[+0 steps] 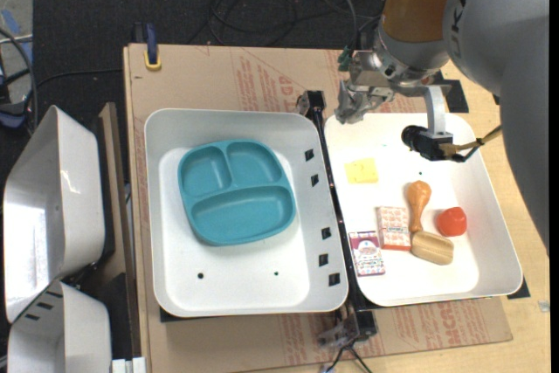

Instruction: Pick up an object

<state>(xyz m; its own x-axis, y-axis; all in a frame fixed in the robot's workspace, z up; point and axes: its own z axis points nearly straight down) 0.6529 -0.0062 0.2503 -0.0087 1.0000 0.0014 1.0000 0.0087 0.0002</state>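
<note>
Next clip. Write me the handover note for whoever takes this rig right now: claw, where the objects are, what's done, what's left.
Claw: over the far left corner of the right bin, apart from every object.
Right bin: yellow square, wooden pin, red ball, wooden block, two pink packets.
Left bin: teal divided plate.
Done: nothing lifted.
Left: pick a target, descend, grasp, raise.
</note>
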